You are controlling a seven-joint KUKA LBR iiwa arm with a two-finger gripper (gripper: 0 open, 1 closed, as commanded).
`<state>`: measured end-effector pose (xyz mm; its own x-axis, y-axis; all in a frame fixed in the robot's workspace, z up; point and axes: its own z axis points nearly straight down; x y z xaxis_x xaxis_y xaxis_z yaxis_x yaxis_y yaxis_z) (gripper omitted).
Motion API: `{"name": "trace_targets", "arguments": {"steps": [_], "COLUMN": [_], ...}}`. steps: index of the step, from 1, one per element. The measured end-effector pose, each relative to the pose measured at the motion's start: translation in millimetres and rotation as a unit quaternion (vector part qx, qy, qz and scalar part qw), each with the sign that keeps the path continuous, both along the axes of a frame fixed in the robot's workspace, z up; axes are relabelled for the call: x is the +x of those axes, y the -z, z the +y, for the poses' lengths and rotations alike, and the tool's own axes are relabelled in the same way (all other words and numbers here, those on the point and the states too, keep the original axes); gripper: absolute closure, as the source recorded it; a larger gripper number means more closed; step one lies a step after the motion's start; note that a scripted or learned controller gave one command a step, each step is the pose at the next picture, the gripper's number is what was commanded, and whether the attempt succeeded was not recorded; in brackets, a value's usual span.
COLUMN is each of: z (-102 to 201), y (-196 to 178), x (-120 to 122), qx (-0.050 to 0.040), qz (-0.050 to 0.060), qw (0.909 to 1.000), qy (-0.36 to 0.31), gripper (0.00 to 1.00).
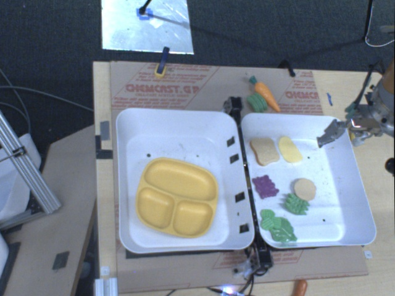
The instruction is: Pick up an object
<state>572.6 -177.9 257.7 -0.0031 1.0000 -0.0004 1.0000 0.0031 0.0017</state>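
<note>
The right bin holds several toy foods: a tan toast slice, a pale yellow piece, purple grapes, a round tan biscuit, a small green piece and a green leafy piece. My gripper hangs over the bin's upper right corner, right of the yellow piece. Its fingers look spread, open, with nothing between them.
A yellow divided plate lies in the left bin. A toy carrot with green top rests on the cardboard behind the bins. The ridge between the bins carries black clips.
</note>
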Motion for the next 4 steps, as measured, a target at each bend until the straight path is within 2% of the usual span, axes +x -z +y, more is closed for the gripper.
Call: {"name": "trace_targets", "arguments": {"steps": [1, 2, 3, 4], "z": [-30, -28, -3, 53], "y": [82, 177, 172, 173], "x": [-57, -88, -35, -21], "qx": [0.0009, 0.0009, -0.0002, 0.0012], "qz": [0.004, 0.002, -0.002, -0.001], "qw": [1.0, 1.0, 1.0, 1.0], "qy": [0.003, 0.003, -0.003, -0.003], "gripper": [0.0, 0.0, 0.0, 0.0]}}
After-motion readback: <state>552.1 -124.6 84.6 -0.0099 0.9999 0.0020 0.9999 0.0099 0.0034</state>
